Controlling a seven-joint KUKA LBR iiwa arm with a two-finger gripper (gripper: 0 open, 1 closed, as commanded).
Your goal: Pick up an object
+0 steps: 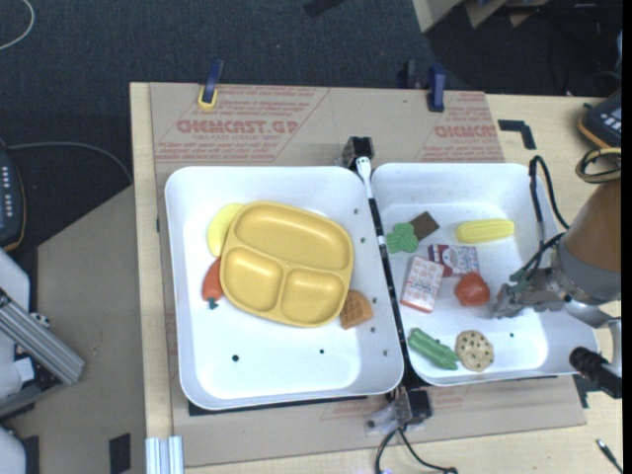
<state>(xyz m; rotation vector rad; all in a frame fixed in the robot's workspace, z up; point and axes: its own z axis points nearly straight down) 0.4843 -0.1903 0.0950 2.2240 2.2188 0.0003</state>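
My gripper [508,302] reaches in from the right and hangs low over the right bin [523,181], just right of a red tomato [472,288]. I see nothing held in it. Near the tomato lie a red-and-white packet [423,282] and a smaller packet [460,259]. A yellow corn cob [484,231], a brown block [425,225] and a green leafy piece [402,237] sit further back. A cookie [475,350] and a green pod [433,349] rest along the bin's front edge.
The left bin [276,373] holds a yellow divided plate [286,263], with a yellow piece [221,227] and a red pepper [212,282] at its left and an orange waffle [355,310] at its right. A black ridge [380,255] separates the bins.
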